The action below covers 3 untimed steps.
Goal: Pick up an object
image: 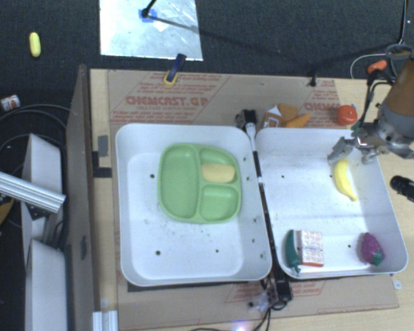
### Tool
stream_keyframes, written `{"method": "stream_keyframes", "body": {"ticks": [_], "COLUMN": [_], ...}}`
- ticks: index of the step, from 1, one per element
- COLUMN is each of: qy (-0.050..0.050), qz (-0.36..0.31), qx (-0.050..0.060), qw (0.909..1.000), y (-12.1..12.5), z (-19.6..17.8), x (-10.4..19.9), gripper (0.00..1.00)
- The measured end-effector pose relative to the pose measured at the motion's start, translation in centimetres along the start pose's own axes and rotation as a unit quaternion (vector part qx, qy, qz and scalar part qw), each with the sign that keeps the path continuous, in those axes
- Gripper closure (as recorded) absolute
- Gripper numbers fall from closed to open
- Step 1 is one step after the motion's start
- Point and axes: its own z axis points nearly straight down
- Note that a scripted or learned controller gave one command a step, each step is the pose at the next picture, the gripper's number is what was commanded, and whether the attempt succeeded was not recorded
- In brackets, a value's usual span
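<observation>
My gripper (352,152) hangs over the far right part of the right bin (297,185), fingers spread open just above the top end of a yellow banana (343,181). Nothing sits between the fingers. A small box with red and white print (305,248) lies at the bin's near edge, and a purple eggplant-like toy (370,248) rests in the near right corner. In the left bin (138,185) a green divided plate (198,183) holds a pale yellow item (217,173) in its upper right compartment.
Behind the bins on the cardboard lie an orange carrot-like piece (294,120), an orange ball (346,114) and a small black-and-white part (248,119). The divider between the bins (260,185) runs near the middle. The arm's body fills the right edge.
</observation>
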Motion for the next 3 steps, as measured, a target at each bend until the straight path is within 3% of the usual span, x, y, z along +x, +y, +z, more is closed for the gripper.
{"method": "stream_keyframes", "body": {"ticks": [1, 2, 3], "qy": [0.001, 0.0, 0.002], "qz": [0.0, -0.001, -0.004], "qx": [0.003, -0.002, -0.001], "qw": [1.0, 1.0, 1.0], "y": [0.3, 0.5, 4.5], "z": [7.0, 5.5, 5.2], "x": [0.1, 0.0, 6.8], "gripper": [0.0, 1.0, 1.0]}}
